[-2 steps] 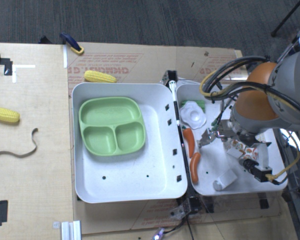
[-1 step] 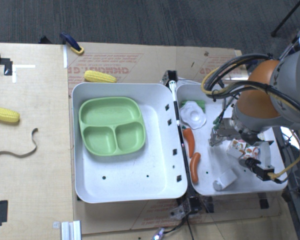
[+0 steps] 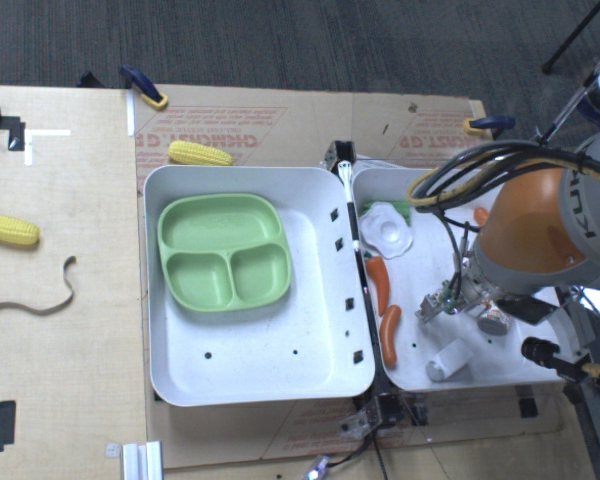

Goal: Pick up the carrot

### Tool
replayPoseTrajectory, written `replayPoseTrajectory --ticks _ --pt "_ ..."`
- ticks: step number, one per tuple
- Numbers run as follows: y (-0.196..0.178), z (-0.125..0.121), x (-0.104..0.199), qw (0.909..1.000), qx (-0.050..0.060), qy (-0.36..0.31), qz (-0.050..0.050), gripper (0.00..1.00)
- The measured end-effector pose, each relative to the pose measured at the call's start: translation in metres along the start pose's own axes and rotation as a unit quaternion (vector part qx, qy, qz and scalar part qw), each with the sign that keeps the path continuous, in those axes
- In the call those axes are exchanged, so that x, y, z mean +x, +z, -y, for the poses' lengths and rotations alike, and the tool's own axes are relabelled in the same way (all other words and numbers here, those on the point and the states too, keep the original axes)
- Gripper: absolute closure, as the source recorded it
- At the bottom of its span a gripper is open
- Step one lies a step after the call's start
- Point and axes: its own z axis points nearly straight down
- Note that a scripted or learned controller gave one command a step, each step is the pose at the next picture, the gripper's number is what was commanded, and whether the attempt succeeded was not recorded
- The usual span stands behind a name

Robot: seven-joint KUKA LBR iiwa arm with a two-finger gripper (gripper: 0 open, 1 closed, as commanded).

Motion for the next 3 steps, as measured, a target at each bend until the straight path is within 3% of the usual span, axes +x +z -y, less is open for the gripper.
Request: replayPoseTrajectory --ticks 1,2,3 --pt "0.000 0.000 0.000 1.0000 0.000 0.000 0.000 0.00" --pt "0.000 0.050 -0.047 0.9992 0.000 0.041 0.000 0.00" --pt "0.001 0.021 0.010 0.9761 0.001 0.217 0.000 0.00"
